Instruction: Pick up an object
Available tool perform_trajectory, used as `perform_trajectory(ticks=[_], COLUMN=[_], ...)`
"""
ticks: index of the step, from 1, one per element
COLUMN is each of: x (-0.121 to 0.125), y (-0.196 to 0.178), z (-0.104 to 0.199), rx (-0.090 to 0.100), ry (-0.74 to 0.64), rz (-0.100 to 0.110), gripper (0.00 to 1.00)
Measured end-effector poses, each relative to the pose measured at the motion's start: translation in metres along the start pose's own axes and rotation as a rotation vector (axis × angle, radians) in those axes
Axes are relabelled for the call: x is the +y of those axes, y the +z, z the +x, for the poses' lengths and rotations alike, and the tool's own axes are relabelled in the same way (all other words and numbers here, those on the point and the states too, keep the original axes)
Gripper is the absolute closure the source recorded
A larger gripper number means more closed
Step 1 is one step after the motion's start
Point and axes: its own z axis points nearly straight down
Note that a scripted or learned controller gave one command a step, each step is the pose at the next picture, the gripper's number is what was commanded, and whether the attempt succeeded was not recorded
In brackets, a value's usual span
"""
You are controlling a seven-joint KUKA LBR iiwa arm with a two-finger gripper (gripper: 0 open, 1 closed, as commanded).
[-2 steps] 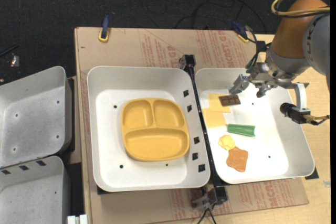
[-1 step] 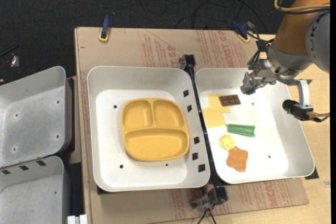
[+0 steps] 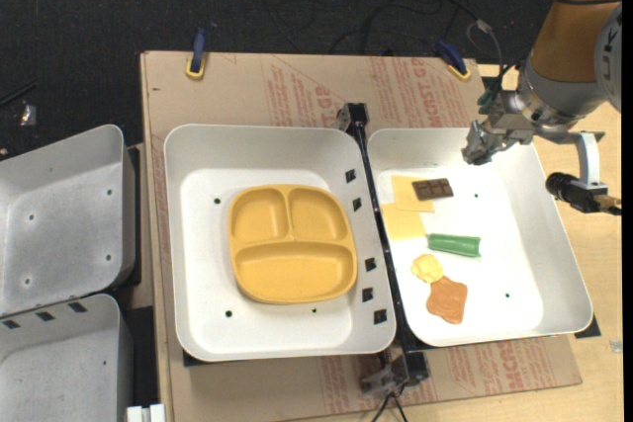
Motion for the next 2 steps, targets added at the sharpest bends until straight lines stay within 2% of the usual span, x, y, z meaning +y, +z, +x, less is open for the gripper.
perform_trajectory(ticks=[1,2], x=[0.002,0.008], y=[-0.051,-0.038], z=[0.0,0.05], rx=[-0.001,0.002], ry=[0.0,-0.005], rz=[-0.002,0.004], gripper=[1.0,1.0])
